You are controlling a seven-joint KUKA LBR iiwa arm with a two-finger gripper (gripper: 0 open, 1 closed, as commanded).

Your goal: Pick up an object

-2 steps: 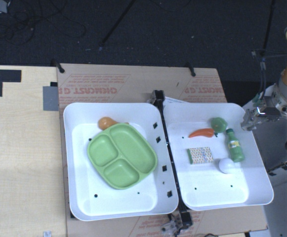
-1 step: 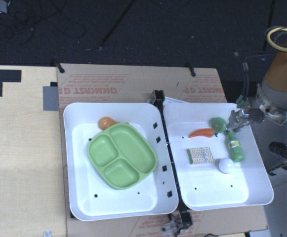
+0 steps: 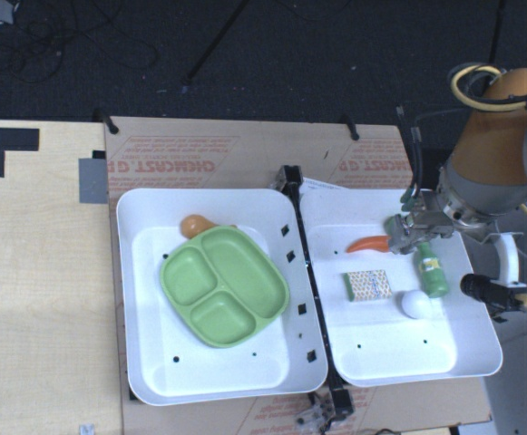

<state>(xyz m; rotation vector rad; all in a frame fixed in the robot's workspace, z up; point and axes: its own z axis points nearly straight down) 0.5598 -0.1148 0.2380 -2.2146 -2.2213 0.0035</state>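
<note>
Camera view shows the end effector (image 3: 406,231) low in the right bin (image 3: 481,356), near the table's right edge; whether it is open or closed cannot be told. An orange carrot-like piece (image 3: 367,244) lies just beside it, a green bottle (image 3: 432,273), patterned block (image 3: 368,285) and white ball (image 3: 416,304) nearby. The left bin (image 3: 145,370) holds a green divided plate (image 3: 223,285).

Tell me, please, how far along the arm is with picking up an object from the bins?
Done: the gripper has reached into the right bin, sitting low by the orange carrot-like piece and the green bottle. In hand: nothing visibly; all items lie on the bin floor, including the patterned block and white ball. Left: grasping and lifting one. The green divided plate sits in the left bin.
</note>
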